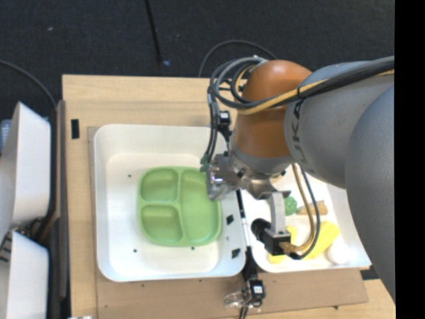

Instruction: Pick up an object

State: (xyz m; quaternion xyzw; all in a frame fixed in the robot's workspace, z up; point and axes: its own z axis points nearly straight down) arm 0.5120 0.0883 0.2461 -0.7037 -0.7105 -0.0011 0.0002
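Tray [178,206] in L bin [113,158]

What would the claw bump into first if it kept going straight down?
Probably the green plate in the left bin. The claw seems to point down over the plate's right edge, near the wall between the bins, though height is hard to judge from above.

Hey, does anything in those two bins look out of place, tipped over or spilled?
Nothing stands out. The green divided plate lies flat in the left bin, turned slightly askew to its walls. In the right bin, a yellow object and a small green one sit partly hidden behind the arm.
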